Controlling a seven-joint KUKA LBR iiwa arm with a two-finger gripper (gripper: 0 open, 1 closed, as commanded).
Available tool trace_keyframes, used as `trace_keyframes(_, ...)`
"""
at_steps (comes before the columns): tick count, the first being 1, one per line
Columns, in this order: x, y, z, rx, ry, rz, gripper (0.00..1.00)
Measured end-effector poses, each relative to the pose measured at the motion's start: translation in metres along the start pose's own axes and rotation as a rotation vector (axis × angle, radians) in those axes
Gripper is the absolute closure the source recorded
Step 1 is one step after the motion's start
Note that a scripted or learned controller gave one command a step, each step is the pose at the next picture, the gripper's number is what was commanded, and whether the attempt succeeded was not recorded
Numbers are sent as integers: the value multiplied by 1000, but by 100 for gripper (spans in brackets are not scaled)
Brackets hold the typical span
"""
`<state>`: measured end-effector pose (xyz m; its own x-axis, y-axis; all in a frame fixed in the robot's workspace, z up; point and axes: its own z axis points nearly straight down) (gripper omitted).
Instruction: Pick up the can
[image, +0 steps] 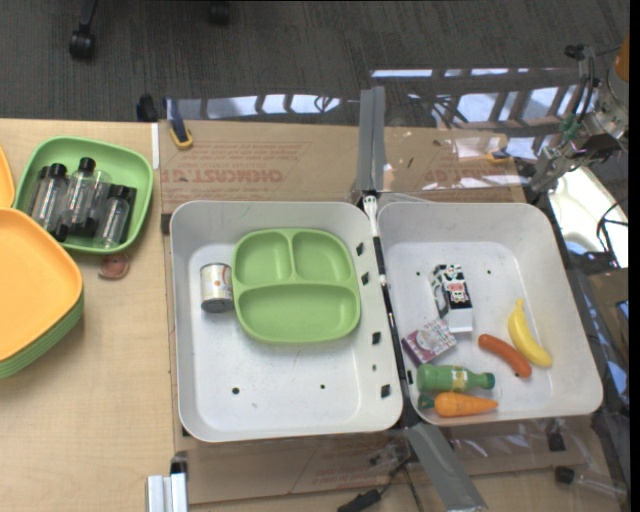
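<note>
While the can (215, 288) lies on its side in the left bin (200, 400), touching the left edge of the green divided plate (297, 283), my gripper (585, 125) hangs at the far right, beyond the right bin (570, 395); how my jaws stand, I cannot tell.

The can (215, 288) lies in the left bin (200, 400), touching the green plate (296, 285).

From my pincer (568, 150), the green divided plate (296, 285) blocks the can's (215, 288) nearer side and touches it. The left bin's (280, 390) bare floor lies open beyond and above the can.
</note>
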<state>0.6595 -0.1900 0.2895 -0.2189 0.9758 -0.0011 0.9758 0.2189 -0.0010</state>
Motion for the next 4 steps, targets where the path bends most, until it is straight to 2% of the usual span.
trace_keyframes(1,-26,-6,-52,-2,-1,-12,100)
trace_keyframes(3,-6,-1,4,-1,0,-375,100)
trace_keyframes(4,-18,-4,-57,-3,-2,-391,100)
